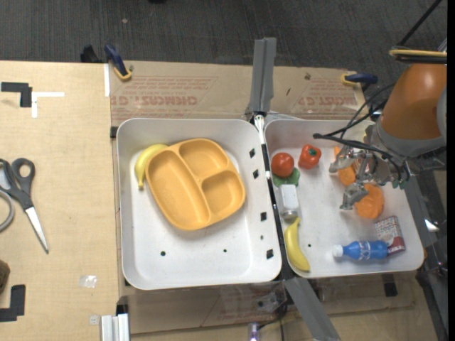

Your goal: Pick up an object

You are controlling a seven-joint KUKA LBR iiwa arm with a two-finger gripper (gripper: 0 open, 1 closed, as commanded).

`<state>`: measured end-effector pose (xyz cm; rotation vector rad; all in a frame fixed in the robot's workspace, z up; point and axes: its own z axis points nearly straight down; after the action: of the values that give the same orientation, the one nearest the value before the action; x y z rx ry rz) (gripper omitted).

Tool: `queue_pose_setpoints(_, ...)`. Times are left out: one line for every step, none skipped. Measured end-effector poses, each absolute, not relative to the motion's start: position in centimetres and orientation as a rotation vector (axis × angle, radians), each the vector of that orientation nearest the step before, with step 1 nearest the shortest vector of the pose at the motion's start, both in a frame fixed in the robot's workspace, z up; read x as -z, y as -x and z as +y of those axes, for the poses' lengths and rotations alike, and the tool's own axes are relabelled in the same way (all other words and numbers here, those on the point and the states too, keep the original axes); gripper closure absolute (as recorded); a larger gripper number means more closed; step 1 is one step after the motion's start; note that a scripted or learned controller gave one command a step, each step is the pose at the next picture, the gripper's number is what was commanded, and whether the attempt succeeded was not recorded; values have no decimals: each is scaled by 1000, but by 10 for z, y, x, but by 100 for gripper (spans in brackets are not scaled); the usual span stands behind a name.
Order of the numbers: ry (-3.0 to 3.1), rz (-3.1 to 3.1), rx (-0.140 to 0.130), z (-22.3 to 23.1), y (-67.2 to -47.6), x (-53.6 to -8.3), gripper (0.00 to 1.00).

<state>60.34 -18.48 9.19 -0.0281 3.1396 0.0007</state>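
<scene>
In the right bin [323, 261], hand [353, 192] lowered at far side, finger state cannot be told, orange fruit [370, 204] touching just beside it, blue bottle [364, 251] nearer front.

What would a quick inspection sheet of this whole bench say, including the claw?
Surface: two white bins, left bin, right bin, on a wooden bench.
Job's things: tomato, red pepper, banana, blue bottle, orange fruit.
Clutter: yellow divided plate with a second banana at its edge; scissors.
Claw: claw low over the right bin, beside the orange fruit.
Cables: black leads near the wrist.
Surroundings: dark carpet.
</scene>
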Motion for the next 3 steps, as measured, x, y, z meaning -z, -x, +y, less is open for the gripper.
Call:
queue_pose_setpoints(32, 3136, 2, -184, -605, -101, 100)
queue_pose_setpoints(32, 3136, 1, -184, -605, -101, 0)
queue_pose_setpoints(-79, 3140, -2, -185, -571, -91, 0)
